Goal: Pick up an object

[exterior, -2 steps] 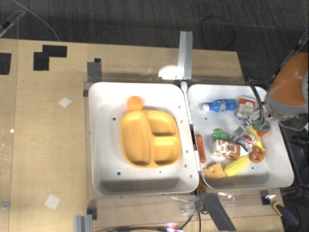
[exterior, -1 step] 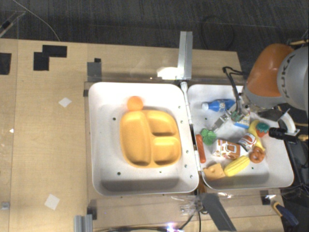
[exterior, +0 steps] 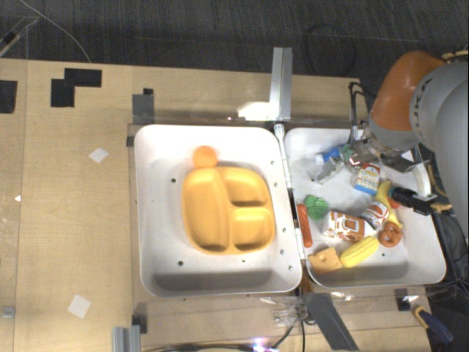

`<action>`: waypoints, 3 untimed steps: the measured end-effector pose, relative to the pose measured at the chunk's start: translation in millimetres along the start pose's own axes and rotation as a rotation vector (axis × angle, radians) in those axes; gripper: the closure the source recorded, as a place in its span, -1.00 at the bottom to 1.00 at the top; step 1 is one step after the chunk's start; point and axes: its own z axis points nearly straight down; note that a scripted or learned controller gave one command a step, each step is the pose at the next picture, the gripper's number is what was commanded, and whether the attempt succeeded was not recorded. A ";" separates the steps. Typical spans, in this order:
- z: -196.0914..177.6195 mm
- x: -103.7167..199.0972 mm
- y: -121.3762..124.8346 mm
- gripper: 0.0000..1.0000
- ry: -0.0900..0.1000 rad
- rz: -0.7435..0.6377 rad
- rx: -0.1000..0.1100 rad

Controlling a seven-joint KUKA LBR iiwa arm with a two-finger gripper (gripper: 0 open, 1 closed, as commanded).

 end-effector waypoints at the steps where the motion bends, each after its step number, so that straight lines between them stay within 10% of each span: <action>1: -29.0 32.0 -40.0 -1.00 -0.009 -0.071 -0.013; 2: -0.2 25.9 -15.2 -1.00 -0.005 0.539 -0.017; 3: 2.2 15.5 26.4 -1.00 0.002 0.449 0.018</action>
